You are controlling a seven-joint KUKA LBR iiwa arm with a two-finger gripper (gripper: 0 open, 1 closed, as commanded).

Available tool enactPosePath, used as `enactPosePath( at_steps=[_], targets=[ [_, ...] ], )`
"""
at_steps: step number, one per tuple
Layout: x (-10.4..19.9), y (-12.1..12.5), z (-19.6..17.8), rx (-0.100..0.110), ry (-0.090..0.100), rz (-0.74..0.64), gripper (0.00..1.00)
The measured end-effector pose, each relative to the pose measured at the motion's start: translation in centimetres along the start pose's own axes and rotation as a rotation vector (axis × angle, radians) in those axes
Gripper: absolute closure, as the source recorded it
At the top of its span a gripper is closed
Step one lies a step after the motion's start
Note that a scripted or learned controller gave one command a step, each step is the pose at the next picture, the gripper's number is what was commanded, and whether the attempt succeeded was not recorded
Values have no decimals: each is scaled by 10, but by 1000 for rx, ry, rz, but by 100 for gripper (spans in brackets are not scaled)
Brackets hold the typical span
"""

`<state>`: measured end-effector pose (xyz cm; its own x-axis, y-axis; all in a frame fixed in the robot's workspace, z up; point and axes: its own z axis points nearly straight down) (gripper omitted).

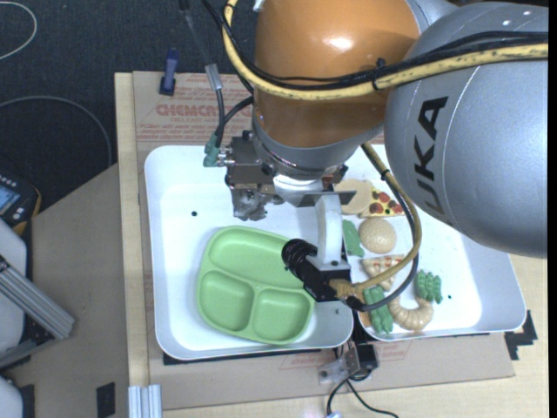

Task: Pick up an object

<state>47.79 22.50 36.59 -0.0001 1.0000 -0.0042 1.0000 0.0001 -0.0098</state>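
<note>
Over the left bin (pixel 174 233), a light green plate (pixel 248 290) with three compartments lies flat, filling most of the near half. Just beyond the plate's far edge, the gripper (pixel 250 197) hangs over bare white bin floor, under the arm's (pixel 452 120) broad orange band. Its underside is hidden from this angle, so I cannot tell whether it is open or closed, and nothing can be seen held in it. To the right of the plate, in the right bin (pixel 487 294), toy foods cluster near the shared wall: a pizza slice (pixel 370 200) farthest back, a round beige bun (pixel 378 233) before it, a green leafy piece (pixel 428 284), and a pale curved croissant (pixel 411 314) nearest the front.
</note>
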Motion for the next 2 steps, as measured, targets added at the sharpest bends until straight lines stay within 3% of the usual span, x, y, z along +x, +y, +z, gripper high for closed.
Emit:
enactPosePath(
  at_steps=[1,2],
  targets=[
    [-2,0,-180,-30,14,-2,100],
    [0,0,-180,-14,6,-4,100]
  ],
)
